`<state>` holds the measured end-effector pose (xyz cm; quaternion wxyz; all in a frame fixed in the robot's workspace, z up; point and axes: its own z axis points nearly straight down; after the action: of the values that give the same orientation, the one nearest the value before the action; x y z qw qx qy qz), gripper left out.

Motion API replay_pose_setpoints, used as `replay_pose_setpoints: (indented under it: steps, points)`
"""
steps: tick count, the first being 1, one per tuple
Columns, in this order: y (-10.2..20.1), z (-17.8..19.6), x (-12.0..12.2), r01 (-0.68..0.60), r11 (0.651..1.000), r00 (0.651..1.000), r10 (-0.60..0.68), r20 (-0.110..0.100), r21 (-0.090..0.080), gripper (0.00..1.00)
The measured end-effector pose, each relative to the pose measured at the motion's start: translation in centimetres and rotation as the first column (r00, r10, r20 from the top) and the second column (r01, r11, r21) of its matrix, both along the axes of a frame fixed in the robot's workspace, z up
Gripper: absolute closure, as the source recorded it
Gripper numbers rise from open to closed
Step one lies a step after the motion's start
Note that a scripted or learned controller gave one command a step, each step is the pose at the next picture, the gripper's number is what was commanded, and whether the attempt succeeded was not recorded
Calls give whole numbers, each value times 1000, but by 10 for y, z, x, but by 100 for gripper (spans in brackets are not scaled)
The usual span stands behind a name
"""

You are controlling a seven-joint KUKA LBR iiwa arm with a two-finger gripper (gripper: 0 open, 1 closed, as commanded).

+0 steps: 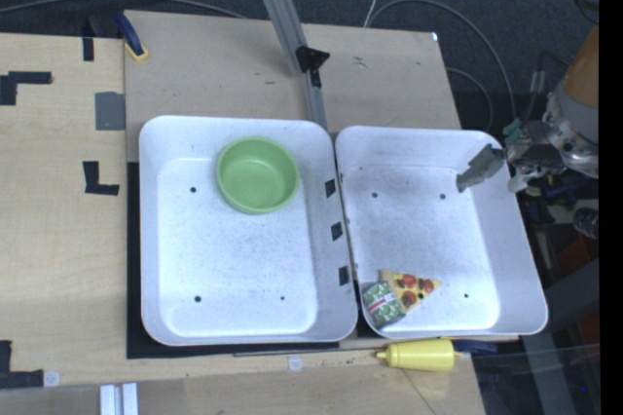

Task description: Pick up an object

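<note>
I am seeing one yellow bottle (421,355) lying nearest me on the table (380,72), just outside the right bin (487,238). The tool (481,167) is hovering over that bin's far right edge; I cannot tell its opening. One pizza slice toy (394,294) is lying in that bin's near left corner. One green bowl (257,174) is sitting in the left bin (175,286).

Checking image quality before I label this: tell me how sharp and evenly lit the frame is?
Camera view: light is soft and even, with faint shadows; the green bowl and pizza slice toy look slightly soft but readable; no strong glare on the white bins; the gripper at the right edge is small and blurry.
</note>
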<state>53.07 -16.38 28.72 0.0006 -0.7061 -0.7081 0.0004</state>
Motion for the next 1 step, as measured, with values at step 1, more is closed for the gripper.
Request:
replay_pose_setpoints:
  steps: [1]
  points:
    - [0, 0, 0, 0, 1000, 1000, 0, 0, 0, 0]
